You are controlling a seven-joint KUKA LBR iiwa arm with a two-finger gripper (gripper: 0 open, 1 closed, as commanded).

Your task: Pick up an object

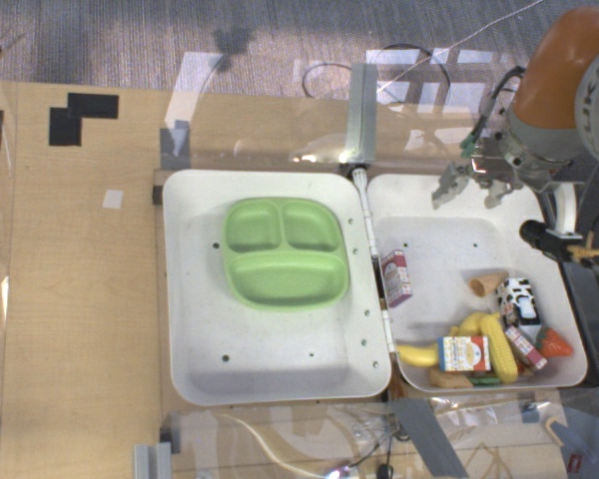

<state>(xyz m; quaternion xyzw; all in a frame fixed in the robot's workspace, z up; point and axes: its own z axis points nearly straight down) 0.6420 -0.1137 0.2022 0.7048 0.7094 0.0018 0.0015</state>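
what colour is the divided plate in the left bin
Light green. The divided plate lies in the left bin, clearest in the overhead camera view.

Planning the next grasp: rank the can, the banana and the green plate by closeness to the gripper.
From the gripper at the right bin's far edge:
1. Can, against that bin's left wall.
2. Banana, near corner of that bin.
3. Green plate, in the left bin.

Gripper (471,190) hanging with fingers spread over right bin (429,238); green tray (285,252) lying in left bin (195,297).
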